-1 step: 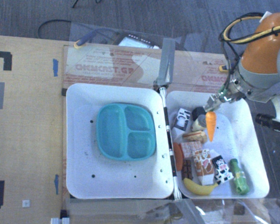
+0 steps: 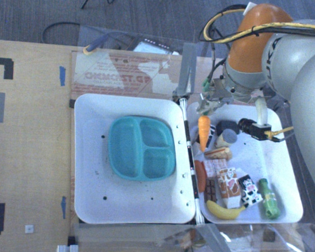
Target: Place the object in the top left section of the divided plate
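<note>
You've got the gripper (image 2: 208, 105) at the top-left corner of the right bin (image 2: 290, 157), just above the green top of the carrot (image 2: 203, 131). The carrot looks like the obj in play: it hangs/stands lengthwise by the bin's left wall, leafy end up toward the fingers, orange tip pointing down the view. Whether the claw is spread or pinching the top I can't tell; the fingers are blurred against the wrist hardware, so don't count it as held.

Handling, judged from looks: toy carrot, prob. hard plastic, light, stiff, smooth and tapered, so it'll slip out toward the thin end if you pinch low. Take it across the thick upper body, near the shoulder under the leaves, jaws square to its long axis. Leaves alone = weak grip, it'll swing.

Neighbours are close: sausage (image 2: 199, 175) just below it, bread slice (image 2: 218, 152) beside it, banana (image 2: 224, 210) further down. Lift straight up before crossing the wall btw bins.

Target is the teal divided plate (image 2: 142, 148) in the left bin (image 2: 86, 161); its sections look bare. Pick the top-left compartment per your own reading of the view
</note>
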